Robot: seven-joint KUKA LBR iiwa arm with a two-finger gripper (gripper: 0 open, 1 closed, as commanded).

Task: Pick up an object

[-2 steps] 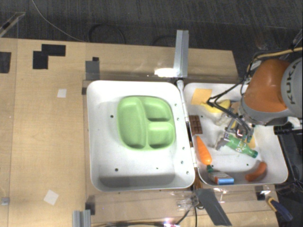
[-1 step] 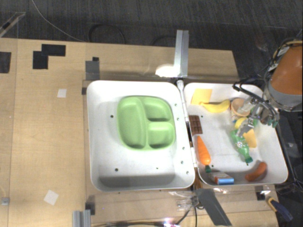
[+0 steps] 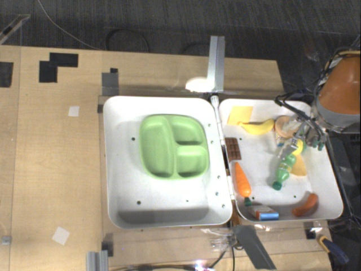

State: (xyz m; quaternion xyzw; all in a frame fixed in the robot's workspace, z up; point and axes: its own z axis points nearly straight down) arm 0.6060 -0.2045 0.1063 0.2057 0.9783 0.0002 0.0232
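The right bin (image 3: 333,199) holds several small items. A green bottle (image 3: 284,168) lies tilted near the middle, its upper end under the gripper (image 3: 298,139). An orange carrot (image 3: 242,180) lies along the left wall below a brown chocolate bar (image 3: 233,148). A banana (image 3: 258,127) and a yellow flat piece (image 3: 239,115) sit at the back. A reddish sausage (image 3: 305,205) and a small blue and red object (image 3: 267,214) lie at the front. The arm's orange band (image 3: 339,89) hangs over the bin's back right corner, with the gripper low over the bottle's top and a yellow bit (image 3: 299,165).
The left bin (image 3: 121,202) carries a green divided plate (image 3: 172,145). A metal post (image 3: 216,66) stands behind the wall between the bins. Cables (image 3: 296,100) loop off the wrist over the right bin's back edge.
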